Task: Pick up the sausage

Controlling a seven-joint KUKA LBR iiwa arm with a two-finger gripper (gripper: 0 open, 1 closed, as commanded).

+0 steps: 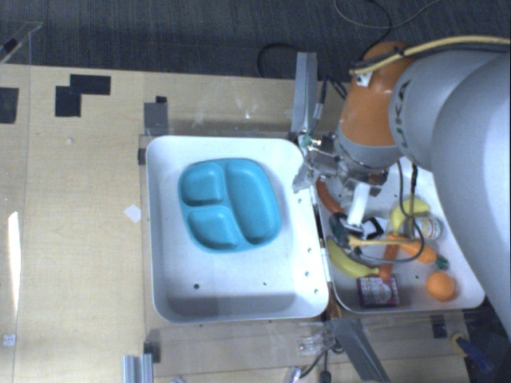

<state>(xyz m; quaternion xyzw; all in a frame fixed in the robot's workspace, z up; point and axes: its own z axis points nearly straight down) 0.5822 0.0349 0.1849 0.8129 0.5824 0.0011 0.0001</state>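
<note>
I see the sausage (326, 198) as a reddish-brown length in the right bin (471, 294), lying close along that bin's left wall, its upper part tucked under the wrist. The gripper (351, 223) sits just right of it, low over the bin; I make out one white finger (358, 204) pointing down toward a black tip, but I cannot tell whether the fingers are apart or closed, and I see nothing between them. Below the gripper lies a banana (348, 262), with a carrot (407, 247) crossing just right of it. A second banana (409, 211) sits further right, an orange (440, 286) near the bin's lower right corner, and a dark can (377, 291) at its lower edge. In the left bin (172, 294) rests a blue divided plate (230, 203), well apart from the gripper
</note>
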